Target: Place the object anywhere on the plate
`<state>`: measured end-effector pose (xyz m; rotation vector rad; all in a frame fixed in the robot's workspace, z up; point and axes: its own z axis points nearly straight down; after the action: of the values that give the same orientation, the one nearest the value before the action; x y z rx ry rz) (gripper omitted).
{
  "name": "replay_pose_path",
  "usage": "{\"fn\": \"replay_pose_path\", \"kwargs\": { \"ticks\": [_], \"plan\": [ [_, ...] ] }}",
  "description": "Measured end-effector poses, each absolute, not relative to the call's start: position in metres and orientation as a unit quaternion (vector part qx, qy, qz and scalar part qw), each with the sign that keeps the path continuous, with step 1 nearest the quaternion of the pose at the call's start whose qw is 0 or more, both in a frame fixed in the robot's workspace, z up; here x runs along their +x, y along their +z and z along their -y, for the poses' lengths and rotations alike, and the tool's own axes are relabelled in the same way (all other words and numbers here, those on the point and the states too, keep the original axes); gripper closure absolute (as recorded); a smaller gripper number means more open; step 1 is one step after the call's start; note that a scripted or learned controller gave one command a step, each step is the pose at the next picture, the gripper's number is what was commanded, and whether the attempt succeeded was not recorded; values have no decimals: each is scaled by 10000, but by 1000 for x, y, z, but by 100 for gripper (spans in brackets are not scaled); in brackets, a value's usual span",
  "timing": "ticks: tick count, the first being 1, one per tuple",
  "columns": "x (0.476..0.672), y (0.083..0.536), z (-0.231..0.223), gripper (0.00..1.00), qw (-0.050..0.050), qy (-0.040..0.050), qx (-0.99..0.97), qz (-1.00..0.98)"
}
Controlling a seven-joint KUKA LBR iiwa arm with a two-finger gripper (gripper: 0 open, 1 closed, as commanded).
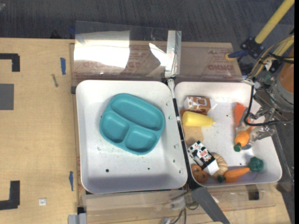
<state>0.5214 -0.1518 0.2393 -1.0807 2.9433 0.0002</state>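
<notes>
- The step in hand, as a judgement, is the pick: the gripper hangs low at the right side of the right bin, just beside a small orange toy; that toy is the likeliest object for the task (nothing marks it out for certain).
- Whether the claw is wide or narrow cannot be told; its metal parts blur into cables and shadow; no thing shows held in it.
- To do the pick well, the gripper should centre over the toy's thick middle and close across its short side; a red-orange piece lies near above it, so a descent off to that side risks nudging the wrong item.
- Once the hold is firm, the lift should clear the wall between the bins before crossing to the left bin; the teal plate sits in its middle, and any of its three compartments will serve.
- The toy looks like a stubby carrot: a rounded orange body, a dark green tip at its lower left end, lying tilted on the white floor; smooth and probably slippery plastic, it may roll if clipped at the end.
</notes>
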Motion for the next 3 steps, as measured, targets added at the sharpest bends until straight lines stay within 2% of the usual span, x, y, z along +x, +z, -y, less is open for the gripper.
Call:
{"fn": "replay_pose_path", "kwargs": {
  "ticks": [1,2,3],
  "plan": [
    [582,207,121,100,42,-3,-4792,-8777],
    [612,217,64,100,50,-5,-5510,-8345],
    [648,191,38,100,44,1,-6401,-7683]
  ]
}}
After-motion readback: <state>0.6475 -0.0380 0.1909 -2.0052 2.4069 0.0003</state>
